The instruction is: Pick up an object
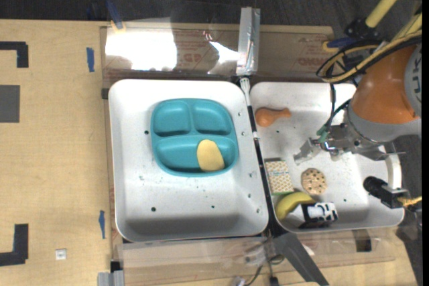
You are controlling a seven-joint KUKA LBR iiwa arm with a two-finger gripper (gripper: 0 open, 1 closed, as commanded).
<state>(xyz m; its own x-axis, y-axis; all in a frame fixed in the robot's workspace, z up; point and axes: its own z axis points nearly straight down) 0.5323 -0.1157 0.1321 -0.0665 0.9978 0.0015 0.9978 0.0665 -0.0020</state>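
Brown board forms the surface (53, 144) under two white bins. Left bin (134, 197) holds a teal divided plate (175, 122) with a yellow oval (210, 156) in its lower compartment. Right bin (348, 204) holds the orange drumstick-shaped toy (269, 116), a banana (289, 202) and a round cracker (313, 179). Above the bin's middle, the gripper (310, 149) hovers with nothing between its fingers; whether they are parted I cannot tell. The cracker, just below it, looks light, stiff and flat, best pinched across its edges.

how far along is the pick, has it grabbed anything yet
Done: nothing looks lifted. The drumstick, cracker, cookie, banana and small black-and-white item all lie in the right bin; a yellow piece sits in the teal tray. In hand: the gripper hangs above the cookie. Left: grasp and lift.
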